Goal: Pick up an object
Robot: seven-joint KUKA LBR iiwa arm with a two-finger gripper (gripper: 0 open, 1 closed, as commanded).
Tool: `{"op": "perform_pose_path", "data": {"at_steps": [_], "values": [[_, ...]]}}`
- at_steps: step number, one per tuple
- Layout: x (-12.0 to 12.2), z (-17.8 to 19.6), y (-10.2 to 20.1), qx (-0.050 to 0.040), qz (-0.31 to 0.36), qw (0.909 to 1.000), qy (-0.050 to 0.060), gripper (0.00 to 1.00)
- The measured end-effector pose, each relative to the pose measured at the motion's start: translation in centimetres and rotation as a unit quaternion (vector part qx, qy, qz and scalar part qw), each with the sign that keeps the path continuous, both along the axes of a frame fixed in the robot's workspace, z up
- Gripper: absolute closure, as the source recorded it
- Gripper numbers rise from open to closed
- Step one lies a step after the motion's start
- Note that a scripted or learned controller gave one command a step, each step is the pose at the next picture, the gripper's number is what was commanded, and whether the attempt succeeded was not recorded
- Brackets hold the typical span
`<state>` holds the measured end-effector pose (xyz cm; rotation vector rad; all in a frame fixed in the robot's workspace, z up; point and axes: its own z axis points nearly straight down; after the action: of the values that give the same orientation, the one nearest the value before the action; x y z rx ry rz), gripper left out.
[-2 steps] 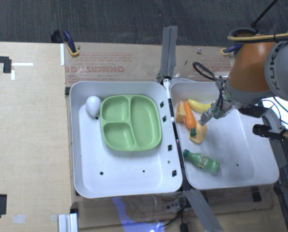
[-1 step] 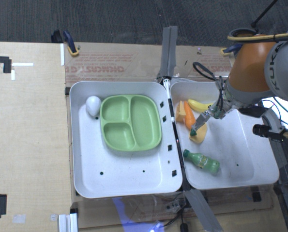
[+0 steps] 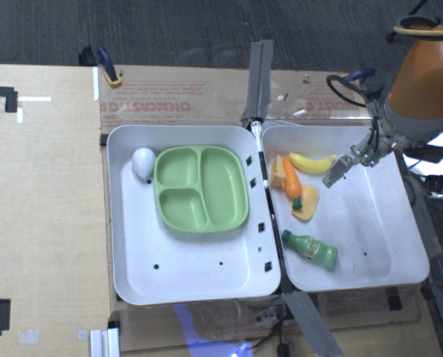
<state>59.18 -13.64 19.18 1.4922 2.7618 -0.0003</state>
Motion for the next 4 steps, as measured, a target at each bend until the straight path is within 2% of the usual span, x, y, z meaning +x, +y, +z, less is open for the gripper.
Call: {"op": "perform_pose_path", "data": {"at_steps": [1, 2, 3, 4], "values": [[5.6, -9.4, 1.5, -0.0001, 0.009, 1.0000, 0.000, 0.00], [1.9, -9.9, 2.2, 0.0002, 0.013, 0.9999, 0.000, 0.00], [2.0, -8.9, 2.1, -0.0004, 0.011, 0.9999, -0.002, 1.00], [2.8, 0.0, 6.1, 0.0000, 0.009, 1.0000, 0.000, 1.00]]}}
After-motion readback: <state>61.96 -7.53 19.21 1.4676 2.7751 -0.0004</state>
